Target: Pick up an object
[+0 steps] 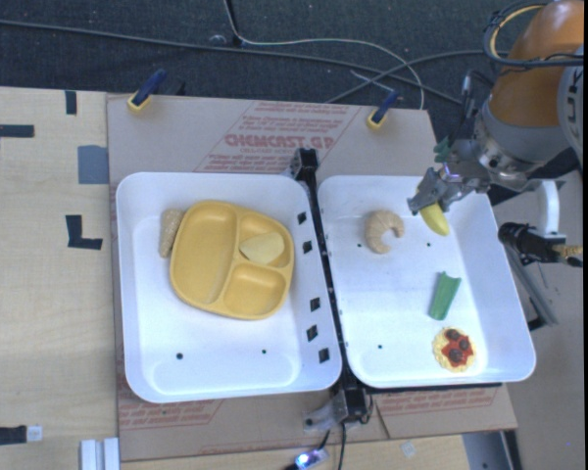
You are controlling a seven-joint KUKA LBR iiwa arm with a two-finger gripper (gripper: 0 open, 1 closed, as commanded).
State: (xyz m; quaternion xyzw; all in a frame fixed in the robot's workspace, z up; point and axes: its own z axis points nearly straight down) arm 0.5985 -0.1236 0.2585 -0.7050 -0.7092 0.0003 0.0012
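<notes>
My gripper [429, 204] is over the upper right part of the right bin [402, 360], shut on a small yellow banana-like toy [436, 222] that sticks out below its dark fingertips. To its left, a tan croissant [383, 230] lies on the bin floor. Further down in the same bin are a green pepper-like piece [443, 295] and, in the lower right corner, a small round pizza toy [455, 349]. The arm's orange band [544, 37] rises at the upper right.
The left bin [216, 370] holds a yellow divided plate [216, 272] with a pale yellow slice [263, 249] in one compartment. A tan bread piece [169, 233] lies against the plate's left side. Black cables run across the dark floor behind the bins.
</notes>
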